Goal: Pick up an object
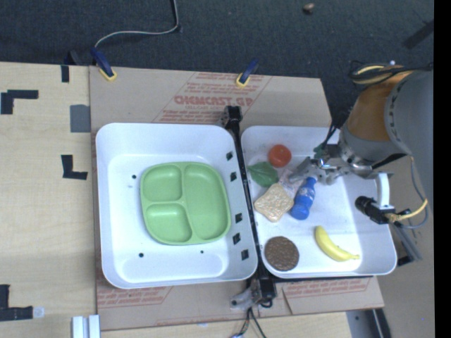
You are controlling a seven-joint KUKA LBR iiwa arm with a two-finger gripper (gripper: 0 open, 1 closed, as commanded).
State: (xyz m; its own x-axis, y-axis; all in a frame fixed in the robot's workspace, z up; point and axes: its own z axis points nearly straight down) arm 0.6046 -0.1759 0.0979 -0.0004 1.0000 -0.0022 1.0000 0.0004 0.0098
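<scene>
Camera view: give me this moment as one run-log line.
gripper: over right bin, above blue bottle | holding: nothing seen | nearby: cracker, tomato | left bin: green plate

Bulky grey arm (416, 111) with an orange band, yellow-and-black cables looped alongside, small metallic jaws at its tip.

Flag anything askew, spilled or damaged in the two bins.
Nothing stands out. The blue bottle lies on its side in the right bin among loose items, none spilled or broken. The green plate sits flat in the left bin.
</scene>
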